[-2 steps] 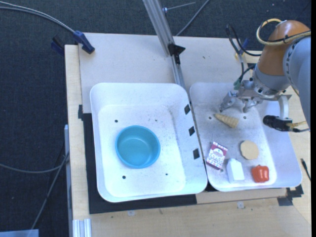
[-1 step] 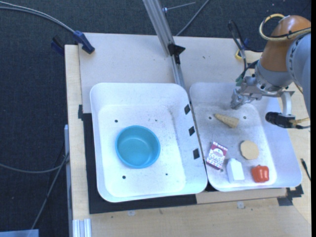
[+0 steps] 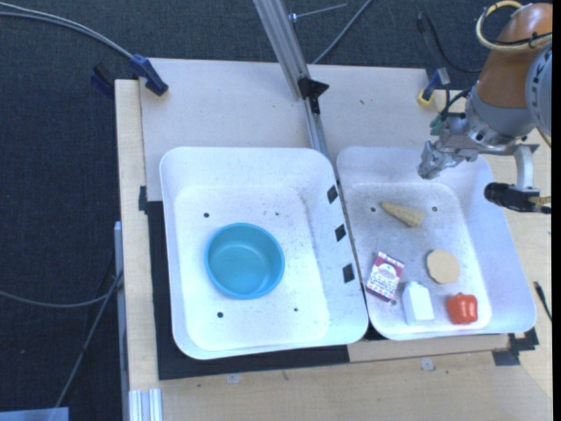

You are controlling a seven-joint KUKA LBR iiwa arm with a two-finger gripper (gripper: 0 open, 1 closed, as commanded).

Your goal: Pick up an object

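A pale wooden surface [image 3: 228,103] on dark carpet [image 3: 61,191] bears both bins. Above the right bin [image 3: 517,261], the gripper [image 3: 432,167] hangs; its fingers' spread cannot be told.

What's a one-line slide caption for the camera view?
Gripper above right bin's far edge; small items lie inside, blue bowl in left bin.

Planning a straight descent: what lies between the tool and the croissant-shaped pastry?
Bare white floor of the right bin between tool and pastry, per the camera view.
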